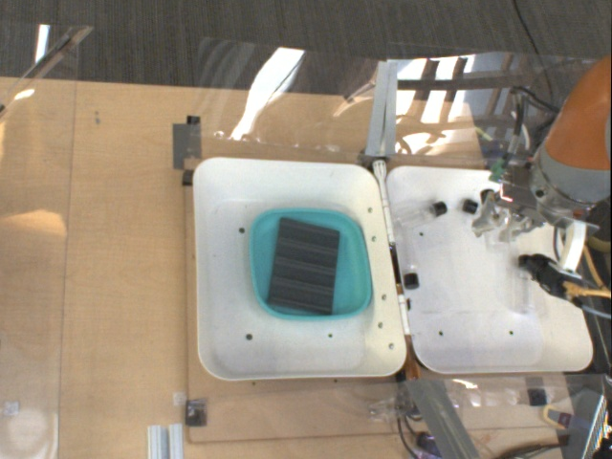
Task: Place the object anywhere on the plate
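A dark grey ribbed rectangular block (304,266) lies flat on the teal plate (357,266), which sits in the middle of the left white bin (220,256). The block covers most of the plate's centre, its long side running front to back. My gripper (499,216) hangs over the upper right part of the right bin (459,323), far to the right of the plate and block. The grey wrist and orange band (583,122) rise behind it.
Small black knobs (438,207) sit on the right bin's floor near the gripper, and another (409,279) lies by the divider between the bins. A metal frame (382,113) stands behind the bins. Cables (550,273) trail at the right.
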